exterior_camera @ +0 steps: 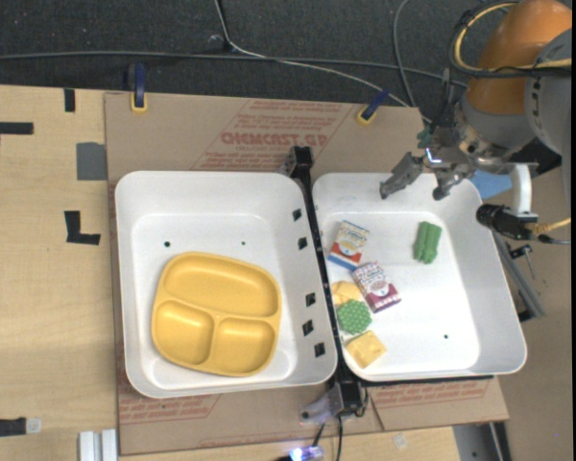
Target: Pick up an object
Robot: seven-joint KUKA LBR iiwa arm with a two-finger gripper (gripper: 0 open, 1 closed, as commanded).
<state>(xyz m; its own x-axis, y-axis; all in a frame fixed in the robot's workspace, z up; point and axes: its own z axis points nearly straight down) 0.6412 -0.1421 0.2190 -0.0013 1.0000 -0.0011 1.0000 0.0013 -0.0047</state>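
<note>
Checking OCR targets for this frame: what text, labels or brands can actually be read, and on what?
Red lettering on the cardboard sheet behind the bins: printed, seen upside down, too blurred to read.
Small packet, white, red and blue: print too small to read.
Small packet, maroon and white: print too small to read.
No other text shows.

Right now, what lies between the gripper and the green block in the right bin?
In the camera view, only bare white bin floor separates the open two-finger gripper from the green block below it.
</note>
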